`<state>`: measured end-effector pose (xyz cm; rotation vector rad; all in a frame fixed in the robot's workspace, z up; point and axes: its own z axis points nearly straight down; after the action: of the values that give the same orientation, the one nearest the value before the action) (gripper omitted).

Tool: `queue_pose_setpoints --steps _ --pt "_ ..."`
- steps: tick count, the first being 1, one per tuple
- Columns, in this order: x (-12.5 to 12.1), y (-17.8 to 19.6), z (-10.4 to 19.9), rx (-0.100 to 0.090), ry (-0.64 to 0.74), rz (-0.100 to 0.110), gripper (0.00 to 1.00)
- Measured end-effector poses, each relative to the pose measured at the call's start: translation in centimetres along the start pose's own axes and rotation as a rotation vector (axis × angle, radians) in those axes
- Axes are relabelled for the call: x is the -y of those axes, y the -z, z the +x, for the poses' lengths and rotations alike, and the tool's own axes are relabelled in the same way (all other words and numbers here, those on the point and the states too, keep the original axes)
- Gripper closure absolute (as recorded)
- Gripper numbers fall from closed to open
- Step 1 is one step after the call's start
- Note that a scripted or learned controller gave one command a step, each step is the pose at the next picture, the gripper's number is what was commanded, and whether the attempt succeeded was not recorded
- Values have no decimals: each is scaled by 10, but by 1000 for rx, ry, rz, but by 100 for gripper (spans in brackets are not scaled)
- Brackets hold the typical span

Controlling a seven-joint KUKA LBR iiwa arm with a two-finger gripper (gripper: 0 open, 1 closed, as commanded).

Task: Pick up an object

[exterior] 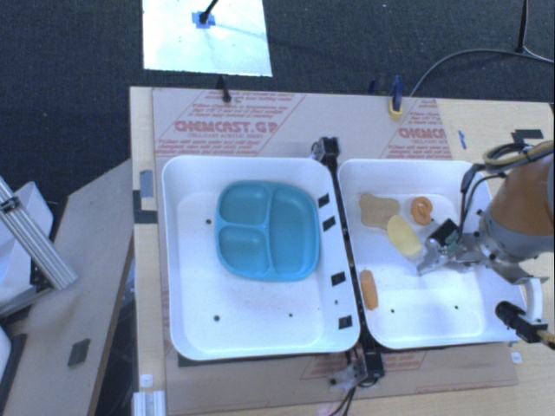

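In the right bin [434, 319] lie a tan flat piece [378, 209], a yellow oval piece [402, 235], a small orange round piece [421, 210] and an orange carrot-like stick [368, 289]. My gripper [431, 256] hangs low over the right bin, just right of the yellow piece and close to it. The arm with its orange band [523, 206] comes in from the right. Nothing shows between the fingers.
The left bin [191, 319] holds a blue divided plate [265, 230]. A black divider with clips [340, 241] runs between the bins. The bins sit on a board [260, 120] printed with red lettering. A cable [460, 59] curves at the back right.
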<state>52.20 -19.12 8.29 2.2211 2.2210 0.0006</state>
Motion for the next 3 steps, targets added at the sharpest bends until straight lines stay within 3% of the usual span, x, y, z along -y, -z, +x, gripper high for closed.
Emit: queue_pose_setpoints --steps 1,3 --pt "-1 13 0 1 1 -3 100" --pt "-5 139 6 2 6 -7 100"
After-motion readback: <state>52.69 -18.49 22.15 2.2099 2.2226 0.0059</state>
